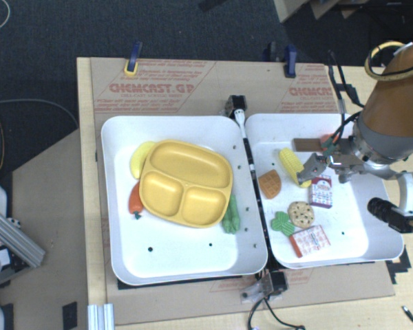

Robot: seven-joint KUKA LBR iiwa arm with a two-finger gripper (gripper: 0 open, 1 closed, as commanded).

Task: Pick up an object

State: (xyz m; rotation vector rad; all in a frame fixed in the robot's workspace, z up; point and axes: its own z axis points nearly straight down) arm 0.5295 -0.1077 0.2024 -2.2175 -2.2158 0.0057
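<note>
Corn [290, 161] in right bin [351, 253], just beside my jaws [315, 170]. Can't tell if they're apart or together. Should centre over cob, descend straight, avoid cookie [301, 214].

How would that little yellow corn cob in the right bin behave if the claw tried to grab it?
The corn cob looks rounded and elongated, so it would probably roll or squirt sideways if pinched off-centre. It seems a small plastic toy, so likely light and stiff. The gripper sits right beside it, and a nudge might push it toward the cookie.
</note>
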